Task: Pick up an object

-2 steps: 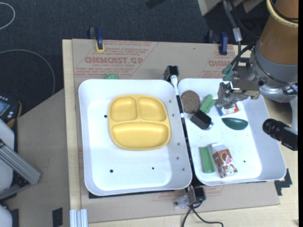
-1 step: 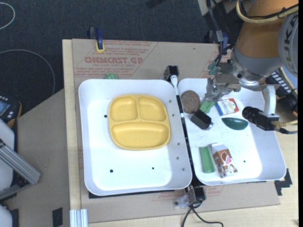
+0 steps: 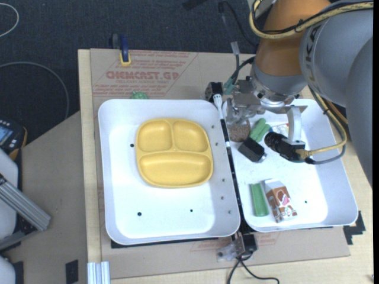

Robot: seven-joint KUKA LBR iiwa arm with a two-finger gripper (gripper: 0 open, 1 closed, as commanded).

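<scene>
Objects in right white bin [image 3: 337, 176]: green cylinder [image 3: 259, 198], brown-and-white packet [image 3: 280, 200], black block [image 3: 251, 149]. Jaws [image 3: 240, 120] hover far-left; spread cannot be told. Yellow divided plastic tray [image 3: 174, 152]: left bin [image 3: 118, 176].

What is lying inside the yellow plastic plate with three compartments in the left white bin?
All three compartments of the yellow plastic divided plate show bare yellow surface, with no object in them. The bin floor under the plate is covered, so it cannot be seen.
</scene>
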